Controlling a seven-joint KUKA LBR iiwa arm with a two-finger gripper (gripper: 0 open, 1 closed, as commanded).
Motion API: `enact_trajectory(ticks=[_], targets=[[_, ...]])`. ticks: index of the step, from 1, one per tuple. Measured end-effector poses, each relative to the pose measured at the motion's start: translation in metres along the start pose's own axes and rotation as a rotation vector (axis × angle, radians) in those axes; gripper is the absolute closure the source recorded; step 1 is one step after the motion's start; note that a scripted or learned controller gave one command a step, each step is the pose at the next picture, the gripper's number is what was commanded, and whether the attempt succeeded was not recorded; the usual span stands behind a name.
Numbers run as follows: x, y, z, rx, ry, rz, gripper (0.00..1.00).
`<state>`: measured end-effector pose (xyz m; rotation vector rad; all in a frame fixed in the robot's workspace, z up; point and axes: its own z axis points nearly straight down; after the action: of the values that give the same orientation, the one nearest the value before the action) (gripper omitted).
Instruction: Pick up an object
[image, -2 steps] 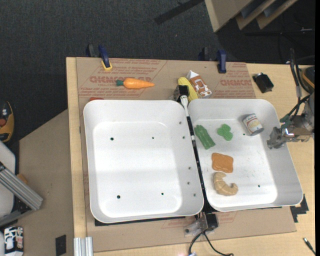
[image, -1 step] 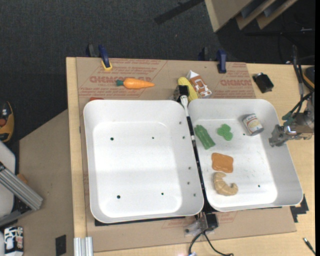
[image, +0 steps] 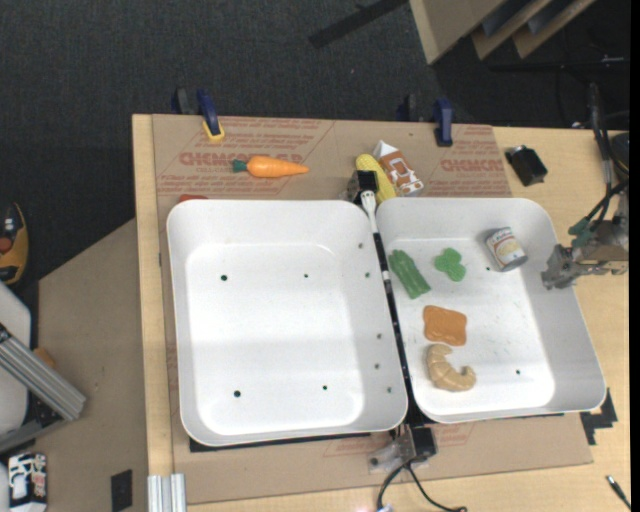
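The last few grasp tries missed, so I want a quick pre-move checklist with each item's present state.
1. Objects in right bin: ok, can, green block, green piece, orange piece, tan piece.
2. Objects spaced apart: mostly ok; orange and tan pieces lie close.
3. Gripper at the bin's right rim, can nearest: ok.
4. Grip state: cannot tell.
5. Carrot lies outside both bins: not ok as target.

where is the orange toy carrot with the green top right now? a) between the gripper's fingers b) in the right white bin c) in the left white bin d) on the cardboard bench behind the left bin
d: the orange toy carrot with the green top lies on the cardboard bench, just beyond the far rim of the left white bin.
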<state>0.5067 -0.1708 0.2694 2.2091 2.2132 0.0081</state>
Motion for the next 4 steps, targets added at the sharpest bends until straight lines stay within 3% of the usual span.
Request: enact_trajectory(ticks=[4], targets=[[0.000,0.003,-0.041,-0.011,-0.005,-0.003,1.00]])
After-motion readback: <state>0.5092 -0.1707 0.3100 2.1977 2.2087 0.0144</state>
